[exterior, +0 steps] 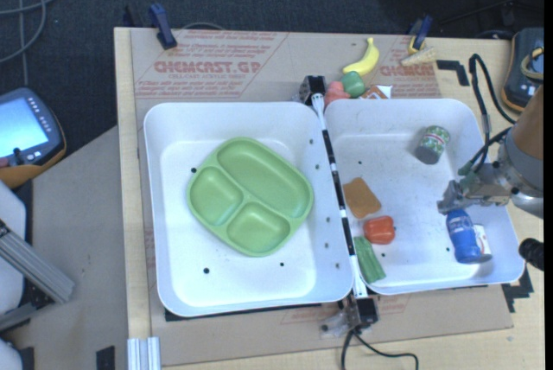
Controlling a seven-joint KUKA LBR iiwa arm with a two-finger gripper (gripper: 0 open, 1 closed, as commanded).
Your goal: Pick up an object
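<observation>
Over the right bin [406,277] my arm [527,161] reaches in; my gripper [462,202] hangs just above the blue bottle [467,237] near the right wall. Whether it's spread or closed, I cannot tell. I'd descend centered, squeezing across the bottle's narrow width.

Two bins [164,187]; one green plate [251,195]; roughly five small items [380,230] right.

— What lay in the right bin [406,113]?
— A blue bottle [467,239] on its side near its right wall, a grey-green can [433,143] toward its far side.
— And by its left wall?
— A tan slab [361,197], a red-orange piece [379,229], a green strip [370,259].
</observation>
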